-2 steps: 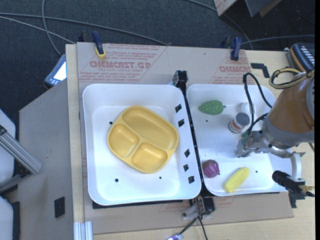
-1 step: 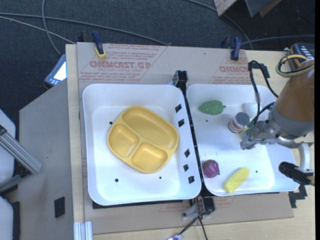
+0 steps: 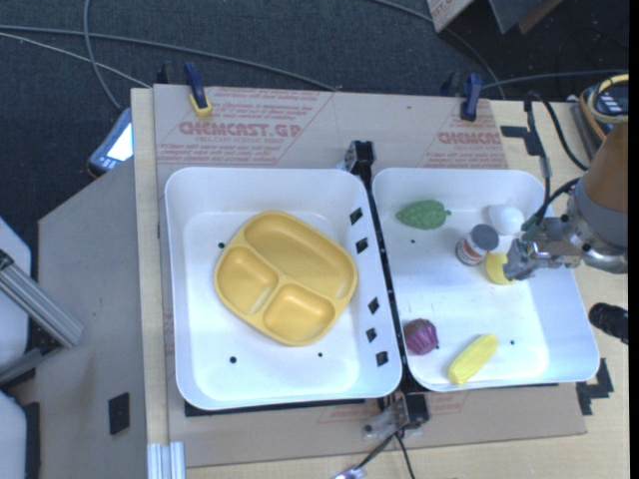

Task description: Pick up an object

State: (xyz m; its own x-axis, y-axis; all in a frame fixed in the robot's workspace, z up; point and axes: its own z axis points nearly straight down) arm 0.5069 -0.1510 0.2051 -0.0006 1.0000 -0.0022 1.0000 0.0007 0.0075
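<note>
We see two shallow white bins side by side on the bench. The left bin (image 3: 190,297) occupies the centre-left of the frame and holds a yellow divided tray (image 3: 287,277) with three compartments, lying flat and rotated at an angle to the bin walls.

The right bin (image 3: 559,337) occupies the centre-right of the frame and holds the loose objects. A green leafy item (image 3: 423,214) lies in its upper left part. A white round object (image 3: 504,218) lies to the right of the green one, near the upper right of the bin. A small can with a grey lid (image 3: 475,244) stands just below the white object. A yellow round object (image 3: 497,267) lies just beside the can, at its lower right. A purple item (image 3: 420,336) lies in the lower left of the bin, and a yellow corn cob (image 3: 472,358) lies near it, to the right, tilted along the lower edge.

The arm (image 3: 609,203) enters from the right edge of the frame. The gripper (image 3: 522,259) sits low in the right bin, just beside the yellow round object and near the can. We cannot tell how the gripper is set or whether it holds anything.
</note>
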